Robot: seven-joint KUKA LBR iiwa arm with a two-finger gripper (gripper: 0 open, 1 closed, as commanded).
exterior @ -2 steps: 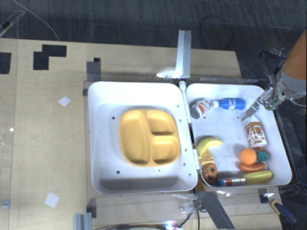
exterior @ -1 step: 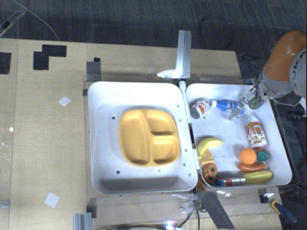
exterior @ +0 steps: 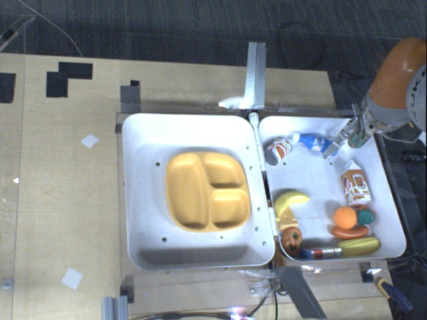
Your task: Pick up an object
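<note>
Wooden bench (exterior: 60, 199), two white bins: your gripper (exterior: 351, 136) hangs beside the blue bottle (exterior: 313, 142); whether it is open, you cannot tell. Centre over the bottle before descending.

Left bin (exterior: 137, 179): yellow tray (exterior: 205, 191).
Right bin (exterior: 383, 172): blue bottle (exterior: 313, 142), small can (exterior: 277, 152), carton (exterior: 355, 187), banana (exterior: 288, 202), orange (exterior: 345, 217), marker (exterior: 320, 253).
Gripper (exterior: 352, 137): over right bin's far corner, near bottle.
Arm (exterior: 397, 85): at right.

yellow tray (exterior: 203, 191), white bins (exterior: 133, 179), orange ball (exterior: 345, 217)
</note>
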